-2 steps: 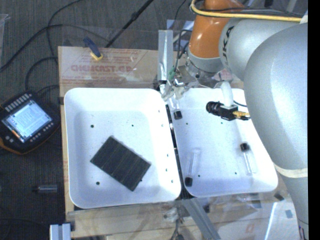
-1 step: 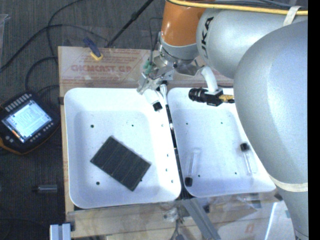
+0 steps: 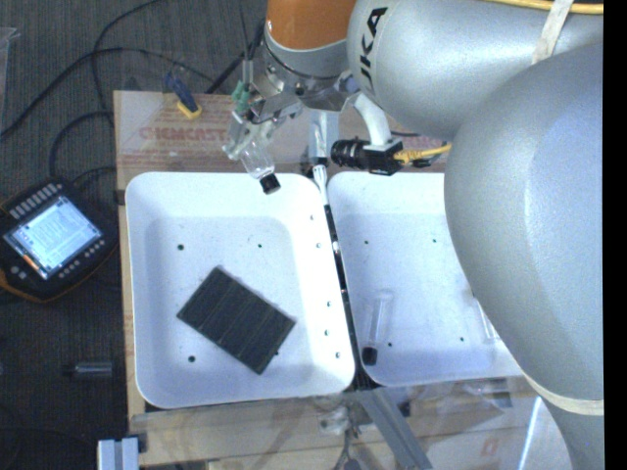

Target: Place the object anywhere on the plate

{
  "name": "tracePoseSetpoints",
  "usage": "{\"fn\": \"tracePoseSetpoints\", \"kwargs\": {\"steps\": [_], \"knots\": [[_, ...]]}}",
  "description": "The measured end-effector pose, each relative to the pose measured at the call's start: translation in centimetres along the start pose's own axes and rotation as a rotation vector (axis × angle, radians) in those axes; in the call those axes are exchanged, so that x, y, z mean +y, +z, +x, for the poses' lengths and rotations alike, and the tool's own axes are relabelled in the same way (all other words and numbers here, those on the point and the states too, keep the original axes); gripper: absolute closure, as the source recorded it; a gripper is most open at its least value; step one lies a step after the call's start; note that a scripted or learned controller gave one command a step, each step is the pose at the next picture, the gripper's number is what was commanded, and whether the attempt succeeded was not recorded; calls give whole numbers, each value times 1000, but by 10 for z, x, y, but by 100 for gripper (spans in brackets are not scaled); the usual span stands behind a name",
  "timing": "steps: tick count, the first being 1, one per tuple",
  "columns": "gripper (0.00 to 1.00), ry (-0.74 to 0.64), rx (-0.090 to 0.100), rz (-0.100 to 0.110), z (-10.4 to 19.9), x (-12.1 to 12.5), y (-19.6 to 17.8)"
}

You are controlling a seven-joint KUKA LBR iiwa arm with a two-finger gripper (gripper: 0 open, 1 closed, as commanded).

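1. The biggest risk, as I judge it, is a drop short of the target. The gripper [image 3: 257,137] hangs over the far rim of the bin on the view's left [image 3: 137,262], while the plate [image 3: 235,319], a dark ridged slab, lies well apart from it near that bin's near side. A release from here would put the object on bare bin floor or on the rim.
2. The next risk is rolling. The object is a clear tube [image 3: 253,161] with a black cap [image 3: 269,182], round and light by the look of it. The plate lies askew and seems thin, so a tube let go from height could bounce or roll off its edge.
3. A smaller risk is slip. The fingers look closed on the tube's upper part, with the capped end hanging free below and tilted. So shallow a hold on a smooth tube could shift as the arm [image 3: 509,164] swings.
4. The bin on the view's left holds the plate alone, flat on its floor.
5. The bin on the view's right [image 3: 421,204] holds a second clear tube [image 3: 378,319], lying near its left wall with its dark end toward the near corner.
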State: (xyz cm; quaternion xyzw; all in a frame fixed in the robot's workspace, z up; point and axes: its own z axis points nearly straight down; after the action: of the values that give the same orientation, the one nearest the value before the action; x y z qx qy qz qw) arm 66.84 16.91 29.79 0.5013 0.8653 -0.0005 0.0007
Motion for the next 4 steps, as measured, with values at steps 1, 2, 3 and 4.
{"fn": "tracePoseSetpoints", "kwargs": {"steps": [1, 2, 3, 4], "knots": [[100, -544, -2, -2, 30, 18, -89], [100, -636, -2, -2, 62, 19, -137], [100, -636, -6, -3, 62, 20, -146], [100, -635, -9, -4, 62, 20, -156]]}}
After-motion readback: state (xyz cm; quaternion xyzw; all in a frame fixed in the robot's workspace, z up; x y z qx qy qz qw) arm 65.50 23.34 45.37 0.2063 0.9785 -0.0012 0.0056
